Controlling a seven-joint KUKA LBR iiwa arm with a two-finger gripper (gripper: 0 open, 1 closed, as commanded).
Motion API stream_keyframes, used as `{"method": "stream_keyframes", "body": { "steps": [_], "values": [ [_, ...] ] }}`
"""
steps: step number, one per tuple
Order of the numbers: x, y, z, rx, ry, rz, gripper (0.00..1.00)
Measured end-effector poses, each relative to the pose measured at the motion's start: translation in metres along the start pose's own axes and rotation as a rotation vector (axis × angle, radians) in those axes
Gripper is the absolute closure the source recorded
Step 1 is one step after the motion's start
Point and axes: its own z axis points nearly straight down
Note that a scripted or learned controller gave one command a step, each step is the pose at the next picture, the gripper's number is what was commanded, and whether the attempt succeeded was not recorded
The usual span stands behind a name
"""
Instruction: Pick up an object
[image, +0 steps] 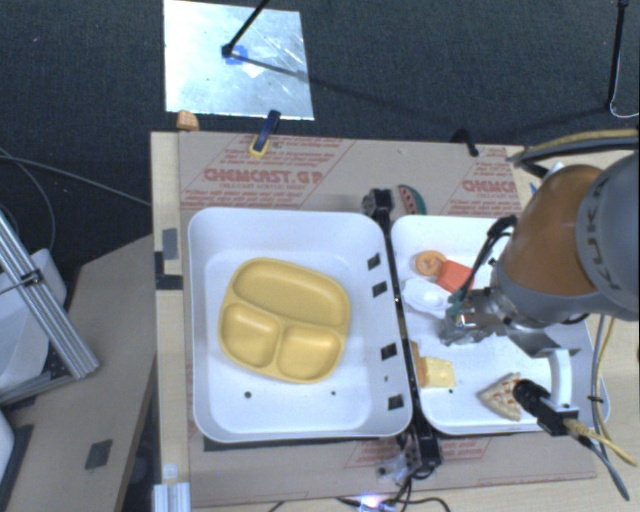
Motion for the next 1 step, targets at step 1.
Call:
{"method": "stream_keyframes", "body": {
  "steps": [1],
  "values": [
    [0.0423, 0.0066, 0.0037, 0.005, 0.001, 0.000, 1.00]
  ]
}}
